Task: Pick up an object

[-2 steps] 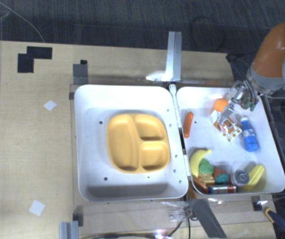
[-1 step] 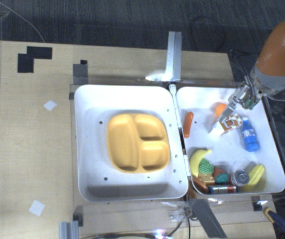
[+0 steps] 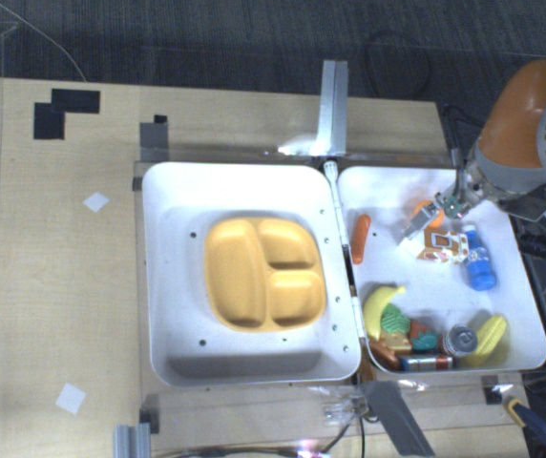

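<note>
You have two white bins side by side on the table (image 3: 53,284). The left bin (image 3: 173,284) holds one yellow divided tray (image 3: 262,273), lying near its centre. The right bin (image 3: 521,284) holds the loose things: one carrot (image 3: 359,238) along its left wall, one blue bottle (image 3: 478,259) toward its right side, one small orange-and-white packet (image 3: 445,245) just left of the bottle, two yellow bananas (image 3: 381,305) (image 3: 492,336) near the front edge, and one silver can (image 3: 461,339) between them, beside a small heap of mixed bits in the front left corner. Your tool (image 3: 424,219) hangs over the back half of the right bin, just above the packet. You cannot tell from here how far it is open, or whether it grips anything.
</note>
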Robot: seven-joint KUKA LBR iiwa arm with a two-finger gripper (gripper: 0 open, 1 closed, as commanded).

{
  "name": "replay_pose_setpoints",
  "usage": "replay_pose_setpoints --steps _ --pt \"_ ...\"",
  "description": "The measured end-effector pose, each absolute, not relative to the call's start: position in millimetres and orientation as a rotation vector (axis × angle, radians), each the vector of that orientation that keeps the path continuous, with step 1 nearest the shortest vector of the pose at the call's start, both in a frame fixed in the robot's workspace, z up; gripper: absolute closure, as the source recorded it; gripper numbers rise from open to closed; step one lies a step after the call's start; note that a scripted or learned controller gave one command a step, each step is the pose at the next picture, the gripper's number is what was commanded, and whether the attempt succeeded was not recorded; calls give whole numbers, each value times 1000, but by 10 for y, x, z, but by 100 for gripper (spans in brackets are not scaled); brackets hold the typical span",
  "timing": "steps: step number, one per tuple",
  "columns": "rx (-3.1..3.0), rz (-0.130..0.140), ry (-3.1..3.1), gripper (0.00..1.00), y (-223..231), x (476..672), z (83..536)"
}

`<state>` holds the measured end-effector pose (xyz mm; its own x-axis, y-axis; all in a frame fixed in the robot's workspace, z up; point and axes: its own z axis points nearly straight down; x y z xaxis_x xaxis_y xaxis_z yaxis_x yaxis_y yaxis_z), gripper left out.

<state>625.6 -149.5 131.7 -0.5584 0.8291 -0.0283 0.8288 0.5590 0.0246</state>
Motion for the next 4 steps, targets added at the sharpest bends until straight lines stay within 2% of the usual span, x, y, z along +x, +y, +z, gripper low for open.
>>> replay_pose_setpoints --steps 1,2,3,4 --pt "1802 4 2564 0 -1824 6358 1065" --pt "1783 9 2567 100 -1802 6394 1207" --pt "1786 4 2578 100 -2055 5932 934" --pt "1777 13 2591 0 -1981 5953 934"
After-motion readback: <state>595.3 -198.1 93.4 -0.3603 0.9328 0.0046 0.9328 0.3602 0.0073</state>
